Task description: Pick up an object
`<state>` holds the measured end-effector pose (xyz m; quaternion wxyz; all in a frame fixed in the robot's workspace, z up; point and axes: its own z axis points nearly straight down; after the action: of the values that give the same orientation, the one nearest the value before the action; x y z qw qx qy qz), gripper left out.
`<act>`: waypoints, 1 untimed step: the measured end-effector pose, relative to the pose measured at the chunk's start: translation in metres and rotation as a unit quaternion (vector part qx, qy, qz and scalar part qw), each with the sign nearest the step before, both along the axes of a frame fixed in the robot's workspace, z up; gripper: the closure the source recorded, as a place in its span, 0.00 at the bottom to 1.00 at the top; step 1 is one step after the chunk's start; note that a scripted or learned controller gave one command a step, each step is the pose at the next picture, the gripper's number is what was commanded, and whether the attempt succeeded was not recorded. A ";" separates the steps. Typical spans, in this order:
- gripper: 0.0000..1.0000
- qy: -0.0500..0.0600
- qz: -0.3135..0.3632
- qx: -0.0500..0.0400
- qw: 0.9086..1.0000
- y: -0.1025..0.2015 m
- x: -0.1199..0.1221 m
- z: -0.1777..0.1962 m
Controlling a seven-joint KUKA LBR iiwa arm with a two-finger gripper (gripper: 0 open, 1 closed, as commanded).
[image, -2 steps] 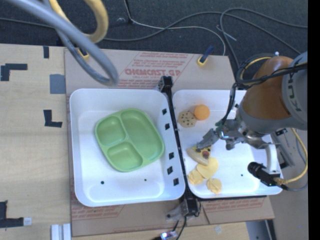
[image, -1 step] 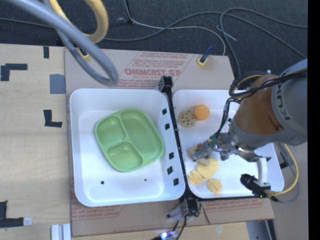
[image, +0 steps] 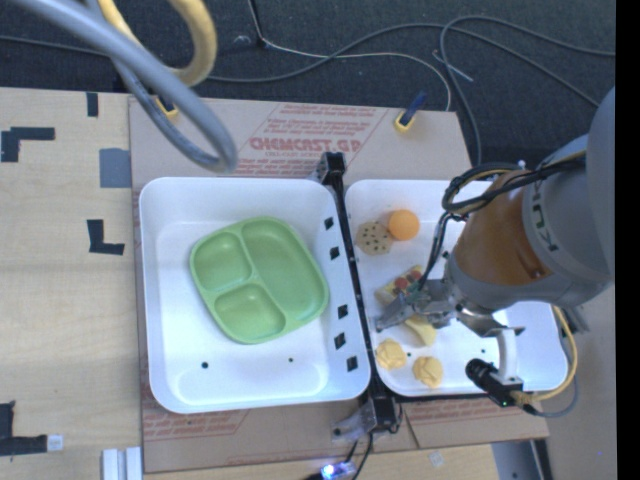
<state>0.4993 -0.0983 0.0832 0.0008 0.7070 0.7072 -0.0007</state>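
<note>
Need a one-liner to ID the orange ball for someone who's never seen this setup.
Start at the right-hand white bin, the one the grey arm reaches into. Look toward its far end, close to the black divider between the bins: the orange ball sits there beside a pale dotted disc. It is the only round, solid orange item; the pieces nearer the camera are pale yellow lumps.

The grey arm [image: 585,218] enters from three o'clock and bends down and inward, its orange band [image: 500,243] sitting just above the wrist at about four o'clock from the view's centre. Below the band the wrist narrows toward the gripper [image: 400,311], which points toward nine o'clock, low and reaching leftward. Dark cables [image: 462,193] loop over the wrist at its twelve o'clock side.
</note>
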 end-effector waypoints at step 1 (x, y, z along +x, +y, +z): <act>1.00 -0.001 0.000 0.000 1.000 0.000 0.001 0.012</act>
<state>0.5001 -0.0985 0.0955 0.0017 0.7071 0.7071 0.0000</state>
